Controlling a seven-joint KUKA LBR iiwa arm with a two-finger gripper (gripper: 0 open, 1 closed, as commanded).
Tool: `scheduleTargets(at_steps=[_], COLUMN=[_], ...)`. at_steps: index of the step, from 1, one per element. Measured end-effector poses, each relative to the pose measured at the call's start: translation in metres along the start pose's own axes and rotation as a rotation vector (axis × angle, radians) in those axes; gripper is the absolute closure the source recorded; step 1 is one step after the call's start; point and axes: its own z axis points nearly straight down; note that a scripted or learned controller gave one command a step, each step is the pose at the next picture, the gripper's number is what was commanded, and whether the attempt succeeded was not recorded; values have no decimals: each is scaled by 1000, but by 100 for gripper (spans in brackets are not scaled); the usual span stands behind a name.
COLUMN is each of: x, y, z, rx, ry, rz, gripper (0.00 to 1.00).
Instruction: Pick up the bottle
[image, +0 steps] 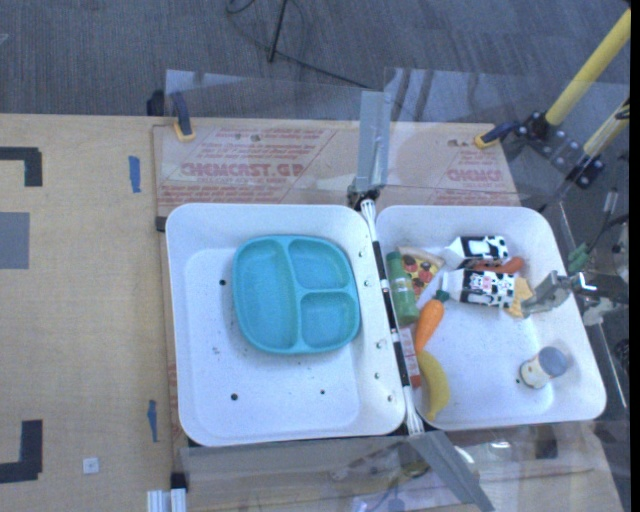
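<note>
So the bottle (404, 290), a small green one, was found lying on its side in the right bin (570, 395), tucked along that bin's left wall, long axis running up and down the view. A pizza slice toy (422, 268) was pressed against its right side and a carrot (429, 324) was parked just below it.

Probably light, stiff plastic, and smooth and round, so it could be expected to roll or squirt out if pinched off-center. The middle of the body, taken across the narrow width, was judged the best spot, though the wall on one side leaves little room.

The end effector (552, 292) was seen well apart from it, over at the right side of the same bin, next to a cow-print carton (487, 288). Spread or pressed together couldn't be told from this angle; nothing was seen held.
</note>
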Motion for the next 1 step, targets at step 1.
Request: scheduleTargets(at_steps=[1], x=[-8], y=[8], z=[126], rx=[-30], ry=[-3], rz=[282], gripper=[0])
